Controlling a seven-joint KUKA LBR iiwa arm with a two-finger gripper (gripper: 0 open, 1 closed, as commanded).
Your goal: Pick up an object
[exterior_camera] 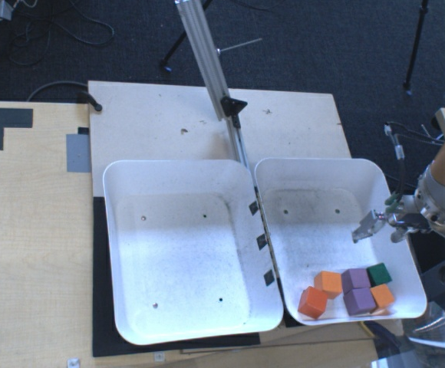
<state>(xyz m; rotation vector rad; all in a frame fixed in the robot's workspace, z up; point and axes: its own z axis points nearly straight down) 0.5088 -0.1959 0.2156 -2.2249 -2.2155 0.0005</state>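
Observation:
Several small cubes lie clustered in the front right corner of the right bin (322, 164): a red-orange cube (312, 302), an orange cube (328, 282), two purple cubes (355, 279) (359, 301), a green cube (379, 273) and another orange cube (383, 296). My gripper (380, 231) hangs over the right bin's right side, above and behind the cubes, near the rim. It looks open, with nothing between its fingers. The arm enters from the right edge.
The left bin (109, 176) stands beside the right one, joined by small black clips (262, 241). A slanted aluminium bar (207, 60) rises behind the bins. A wooden table (31, 236) lies to the left, and cables trail on the dark floor.

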